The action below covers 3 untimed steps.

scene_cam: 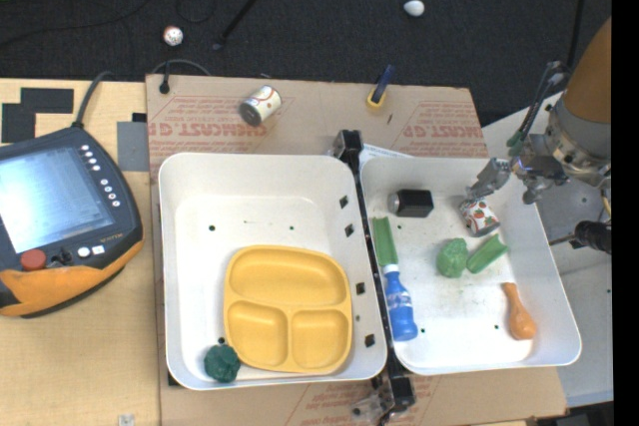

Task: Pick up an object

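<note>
1. The gripper (489, 183) hangs over the right bin (559, 334), directly above a small red-and-white object (480, 215).
2. Fingers: whether they are apart or together cannot be told.
3. The object lies on the bin floor, just above a green piece (486, 255), right of a black block (411, 203).
4. A blue bottle (399, 302) lies well below the black block.

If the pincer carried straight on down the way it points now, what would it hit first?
Most likely the small red-and-white object in the right bin; the pincer hangs just above it. Depth is unclear from this slanted view, so it might land on bin floor beside it.
</note>
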Each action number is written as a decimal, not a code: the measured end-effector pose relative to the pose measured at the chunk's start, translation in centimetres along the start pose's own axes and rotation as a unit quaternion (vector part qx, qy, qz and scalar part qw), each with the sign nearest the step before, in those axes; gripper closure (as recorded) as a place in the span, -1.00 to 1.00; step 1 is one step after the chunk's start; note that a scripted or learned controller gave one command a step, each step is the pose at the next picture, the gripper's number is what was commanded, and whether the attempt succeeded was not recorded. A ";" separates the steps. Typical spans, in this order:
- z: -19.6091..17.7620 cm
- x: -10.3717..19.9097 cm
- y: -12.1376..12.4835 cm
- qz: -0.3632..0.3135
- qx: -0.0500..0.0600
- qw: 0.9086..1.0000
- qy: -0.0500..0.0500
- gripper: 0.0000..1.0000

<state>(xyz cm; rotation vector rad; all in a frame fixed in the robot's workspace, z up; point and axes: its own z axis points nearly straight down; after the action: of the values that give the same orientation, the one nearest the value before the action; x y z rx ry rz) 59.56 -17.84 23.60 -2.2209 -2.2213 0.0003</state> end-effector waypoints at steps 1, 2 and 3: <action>12.1 -3.1 0.9 0.000 0.000 1.000 0.000 -1.00; 11.3 -3.2 0.9 0.001 0.000 1.000 0.001 1.00; -5.4 0.8 -8.6 0.000 -0.002 1.000 0.001 1.00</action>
<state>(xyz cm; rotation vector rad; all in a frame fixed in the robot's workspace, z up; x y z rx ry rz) 50.96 -17.03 28.99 -2.2222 -2.2220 -0.0043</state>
